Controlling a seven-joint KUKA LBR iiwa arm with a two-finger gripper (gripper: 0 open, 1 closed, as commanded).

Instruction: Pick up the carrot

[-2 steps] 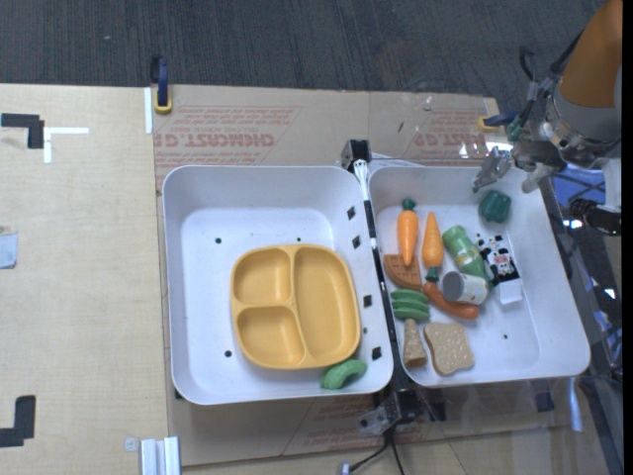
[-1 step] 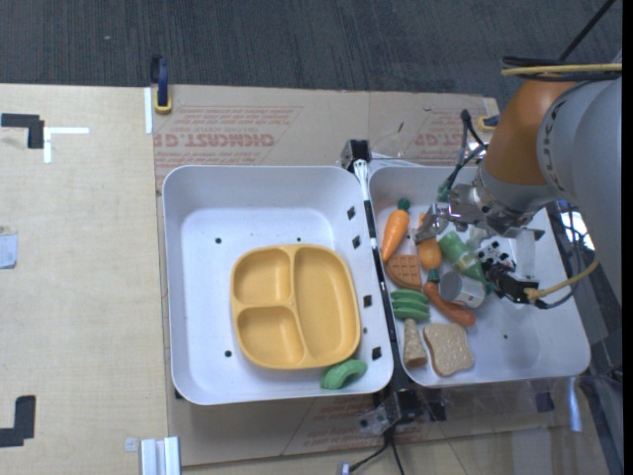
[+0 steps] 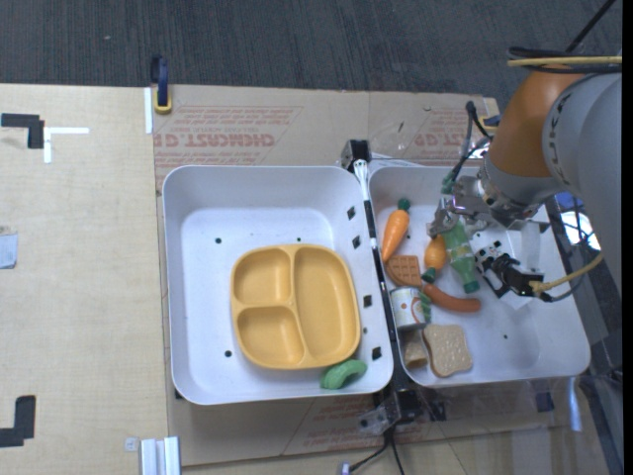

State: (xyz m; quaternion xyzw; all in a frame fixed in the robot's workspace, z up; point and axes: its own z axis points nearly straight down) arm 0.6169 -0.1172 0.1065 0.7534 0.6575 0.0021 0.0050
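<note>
The carrot [image 3: 395,233], orange with a small green top, lies near the left wall of the right bin [image 3: 554,349], pointing toward the front. My gripper [image 3: 451,213] hangs to the carrot's right, about a hand's width away, above a green bottle [image 3: 461,253] and a small orange fruit [image 3: 435,255]. Nothing shows held in it. The arm's grey body and orange band cover the bin's back right corner.
Around the carrot lie a brown cracker [image 3: 403,270], a red sausage [image 3: 452,300], a small can [image 3: 406,308] and a slice of bread [image 3: 447,349]. The left bin [image 3: 198,216] holds a yellow divided plate [image 3: 295,305] and a green vegetable [image 3: 343,373].
</note>
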